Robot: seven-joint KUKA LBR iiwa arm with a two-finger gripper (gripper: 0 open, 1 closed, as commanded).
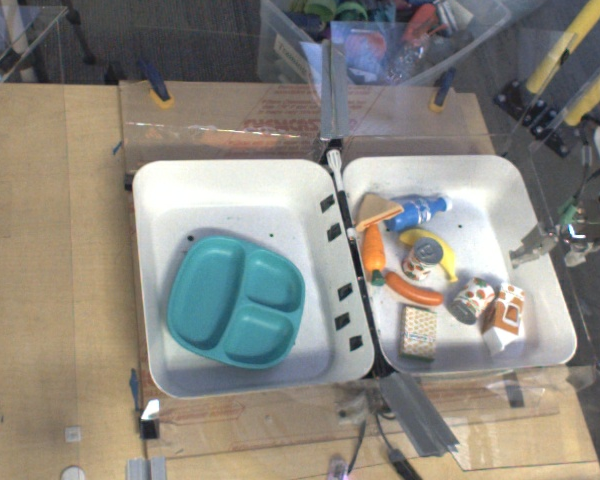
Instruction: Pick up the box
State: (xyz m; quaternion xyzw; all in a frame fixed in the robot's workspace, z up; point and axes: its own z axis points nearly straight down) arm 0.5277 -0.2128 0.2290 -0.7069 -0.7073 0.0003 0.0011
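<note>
Box point(419, 331) sits near the front edge of the right bin point(500, 173), a small pale carton with a speckled print, lying flat with its long axis running roughly front to back, tilted just a touch. Just behind it lies a red-orange sausage-like toy point(414, 289), and beyond that a carrot point(374, 250), a round yellow toy point(427, 255), a blue bottle point(420, 211) and a tan wedge point(376, 209). To the box's right sit a small grey-green lump point(470, 300) and a brown-and-white packet point(504, 310), close but apart from it.

Over at the right rim of that bin hangs the end effector point(536, 245), a thin grey metal piece poking in over the wall; whether its fingers are parted or closed cannot be told from here, and nothing is seen between them. So the box lies to the left of it and nearer the front of the bin, with the packet and the lump sitting between the two. That is the relation the coming move probably turns on: it would need to cross over those two toys and come down straddling the box's short width.

The left bin point(230, 178) holds a teal divided plate point(236, 301), well away from the action
</note>
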